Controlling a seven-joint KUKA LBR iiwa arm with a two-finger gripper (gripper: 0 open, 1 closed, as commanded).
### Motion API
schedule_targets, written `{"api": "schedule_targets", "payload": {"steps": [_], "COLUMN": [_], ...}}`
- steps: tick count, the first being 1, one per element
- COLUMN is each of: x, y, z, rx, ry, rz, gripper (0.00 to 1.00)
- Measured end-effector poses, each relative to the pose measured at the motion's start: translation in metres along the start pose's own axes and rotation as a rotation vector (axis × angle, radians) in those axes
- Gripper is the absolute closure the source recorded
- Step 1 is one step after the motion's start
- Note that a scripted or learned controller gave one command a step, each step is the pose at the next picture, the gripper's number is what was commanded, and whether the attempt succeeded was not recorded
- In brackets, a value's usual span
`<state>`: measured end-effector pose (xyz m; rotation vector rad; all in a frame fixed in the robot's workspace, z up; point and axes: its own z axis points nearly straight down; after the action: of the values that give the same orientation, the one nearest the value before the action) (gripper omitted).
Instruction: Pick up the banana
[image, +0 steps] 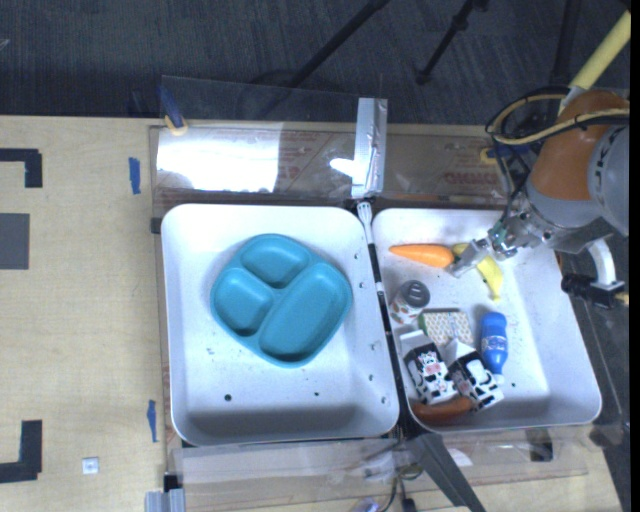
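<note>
I count one banana (487, 276), one carrot (423, 256) and two cow toys (430, 372) in my right bin (570, 350), arm slanting down, tool (478, 253) touching the banana, grip unclear.

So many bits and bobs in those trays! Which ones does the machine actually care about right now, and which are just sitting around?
Part of the job:
- banana, in the right bin
- end effector, hovering right by the banana

Just lying about:
- carrot
- blue bottle
- two cow-patterned toys
- small round grey item
- blue divided plate in the left bin
</note>
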<state>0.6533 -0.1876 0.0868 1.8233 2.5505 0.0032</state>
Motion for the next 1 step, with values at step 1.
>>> {"api": "schedule_targets", "payload": {"steps": [1], "x": [0.0], "y": [0.0016], "z": [-0.0111], "rx": [-0.004], "ry": [-0.004], "rz": [-0.002], "gripper": [1.0]}}
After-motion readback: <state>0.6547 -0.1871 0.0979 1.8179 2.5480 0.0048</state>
